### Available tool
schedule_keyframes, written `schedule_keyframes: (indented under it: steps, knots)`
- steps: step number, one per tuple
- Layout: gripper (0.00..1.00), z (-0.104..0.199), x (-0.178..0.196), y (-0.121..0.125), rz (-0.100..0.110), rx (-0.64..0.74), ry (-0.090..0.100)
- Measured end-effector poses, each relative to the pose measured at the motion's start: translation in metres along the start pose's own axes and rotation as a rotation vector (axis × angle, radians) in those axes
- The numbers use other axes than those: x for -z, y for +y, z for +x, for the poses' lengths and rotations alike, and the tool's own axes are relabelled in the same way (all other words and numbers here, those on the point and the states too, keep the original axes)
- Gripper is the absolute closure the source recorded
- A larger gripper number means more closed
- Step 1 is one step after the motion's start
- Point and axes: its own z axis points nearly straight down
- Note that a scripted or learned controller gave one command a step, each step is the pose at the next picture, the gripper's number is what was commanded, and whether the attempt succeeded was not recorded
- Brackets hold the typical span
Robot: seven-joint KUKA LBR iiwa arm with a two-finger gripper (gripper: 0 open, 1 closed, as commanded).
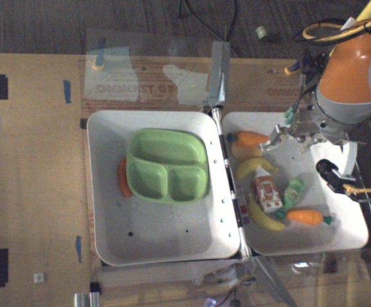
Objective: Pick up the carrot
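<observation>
Carrot near right bin's front edge: likely light, rigid, smooth plastic; grasp mid-body crosswise. Gripper fingers spread apart, holding nothing.

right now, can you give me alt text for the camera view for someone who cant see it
Overhead view: the arm's tool hovers over the right bin, near a carrot at its top left; a second carrot, two bananas, a small carton and a green bottle also lie there. The left bin holds a green divided plate with an orange item tucked at its left edge.
</observation>
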Motion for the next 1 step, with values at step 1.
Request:
schedule_keyframes:
  steps: [1]
  knots:
    - [0.0,-0.0144,-0.0912,-0.0527,0.0,0.015,0.0]
